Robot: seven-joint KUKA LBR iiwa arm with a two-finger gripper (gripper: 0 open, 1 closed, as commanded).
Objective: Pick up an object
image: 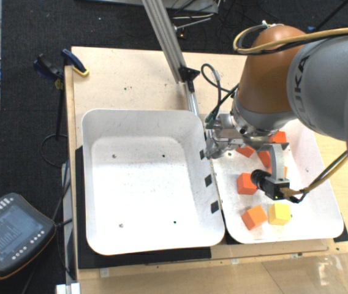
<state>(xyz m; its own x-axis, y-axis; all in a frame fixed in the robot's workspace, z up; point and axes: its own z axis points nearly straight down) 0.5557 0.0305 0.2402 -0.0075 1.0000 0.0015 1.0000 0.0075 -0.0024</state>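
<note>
Orange and red blocks lie in the right bin (321,225): a red-orange cube (246,184) mid-bin, an orange cube (253,217) just beside a yellow cube (279,214) nearer the front, more red pieces (278,138) partly hidden under the arm (296,78). Whether the gripper (223,141), low over the bin's left part, is open or closed, I cannot tell. The left bin (94,127) sits alongside

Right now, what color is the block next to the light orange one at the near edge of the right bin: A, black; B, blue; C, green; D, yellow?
D: the yellow block sits right beside the light orange block in the right bin.
</note>
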